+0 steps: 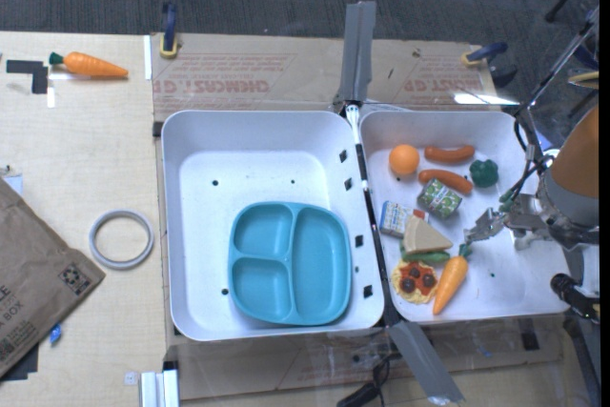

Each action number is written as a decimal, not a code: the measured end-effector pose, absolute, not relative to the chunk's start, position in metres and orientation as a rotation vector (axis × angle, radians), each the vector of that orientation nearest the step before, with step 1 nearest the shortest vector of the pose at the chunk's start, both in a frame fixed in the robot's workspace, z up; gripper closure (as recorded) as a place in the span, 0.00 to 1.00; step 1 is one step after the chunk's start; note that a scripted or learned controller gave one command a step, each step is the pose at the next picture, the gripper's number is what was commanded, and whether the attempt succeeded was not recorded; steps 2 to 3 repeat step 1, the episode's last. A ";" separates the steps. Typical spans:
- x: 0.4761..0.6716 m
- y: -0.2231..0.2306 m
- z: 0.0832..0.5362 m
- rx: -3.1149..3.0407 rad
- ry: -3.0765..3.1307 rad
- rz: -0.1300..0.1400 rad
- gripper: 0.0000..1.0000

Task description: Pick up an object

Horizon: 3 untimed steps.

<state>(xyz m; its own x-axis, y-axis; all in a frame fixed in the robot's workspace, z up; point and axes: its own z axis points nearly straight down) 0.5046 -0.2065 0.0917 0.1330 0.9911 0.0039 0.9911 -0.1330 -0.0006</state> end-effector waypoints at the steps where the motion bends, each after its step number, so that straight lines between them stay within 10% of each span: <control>1: 0.477 -0.147 0.091 -2.022 -2.399 0.001 0.00; 3: 0.477 -0.147 0.091 -2.022 -2.399 0.001 0.00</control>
